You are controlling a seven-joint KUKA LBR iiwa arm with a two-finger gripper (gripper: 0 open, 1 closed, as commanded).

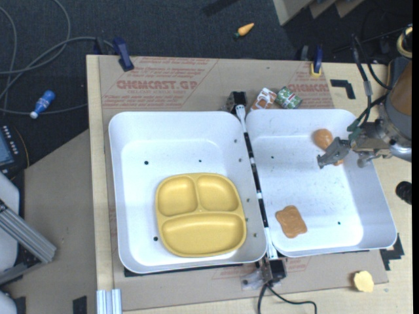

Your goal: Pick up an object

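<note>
In the right bin [366, 231], a round orange-brown lump [321, 137] lies near the far right part, and a flat tan piece [291, 220] lies near the front. My gripper [344, 159] reaches in from the right and hovers just in front of the lump. Its two dark fingers [327, 157] are spread apart, open, with nothing between them. The left finger's tip sits right next to the lump's near edge. A yellow divided plate [200, 213] rests in the left bin [131, 142].
Crumpled wrappers [278, 98] lie on the bench behind the bins. A small yellow piece [363, 280] sits on the bench at the front right. Blue clamps [122, 52] hold the board's back edge. Cables and a blue bottle [43, 102] lie on the floor at left.
</note>
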